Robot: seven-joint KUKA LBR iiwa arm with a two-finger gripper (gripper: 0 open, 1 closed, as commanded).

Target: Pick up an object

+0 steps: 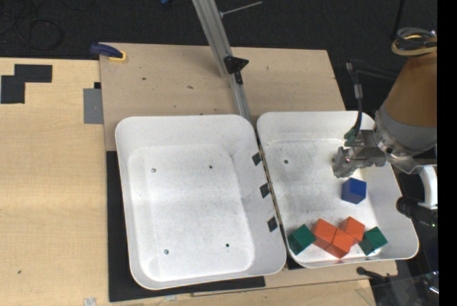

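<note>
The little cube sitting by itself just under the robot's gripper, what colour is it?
Blue. The small blue cube shows clearly in the camera view, in the right white bin.

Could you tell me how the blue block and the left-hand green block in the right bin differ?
The blue block lies alone, just below the gripper; the left green block touches the orange blocks at the bin's near edge. Blue sits mid-bin, green near the divider. Both look like similar-sized cubes.

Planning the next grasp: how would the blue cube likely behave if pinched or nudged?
The blue cube looks rigid with flat faces, so it probably slides rather than rolls. It sits apart from the orange blocks, so a push likely moves it alone. The end effector is just above it.
</note>
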